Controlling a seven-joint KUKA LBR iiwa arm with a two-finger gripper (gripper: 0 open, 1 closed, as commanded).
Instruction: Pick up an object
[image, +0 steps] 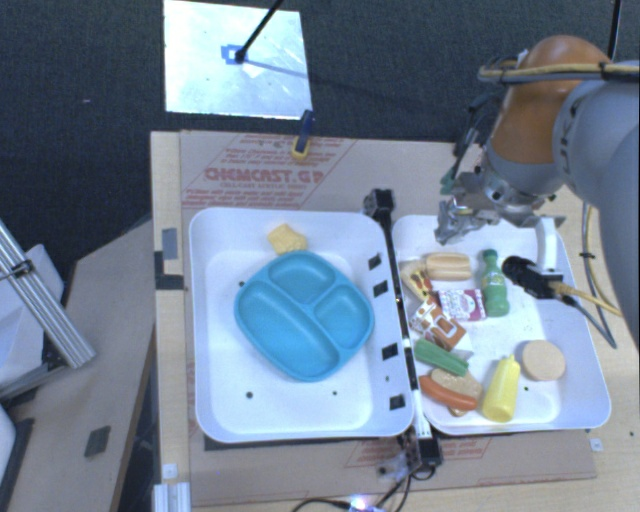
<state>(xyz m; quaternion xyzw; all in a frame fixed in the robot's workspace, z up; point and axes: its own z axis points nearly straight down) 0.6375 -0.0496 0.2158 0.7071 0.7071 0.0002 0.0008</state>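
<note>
Right white bin crowded: green bottle, yellow bottle, snack packets. Tan hotdog bun lies near top, just below gripper; gripper state cannot be told.

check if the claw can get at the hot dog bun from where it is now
Probably yes. The claw hangs just above the bun at the back of the right bin; nothing lies on the bun, though the green bottle sits close beside it.

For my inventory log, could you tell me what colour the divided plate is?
Light blue; the divided plate shows in the camera view.
</note>
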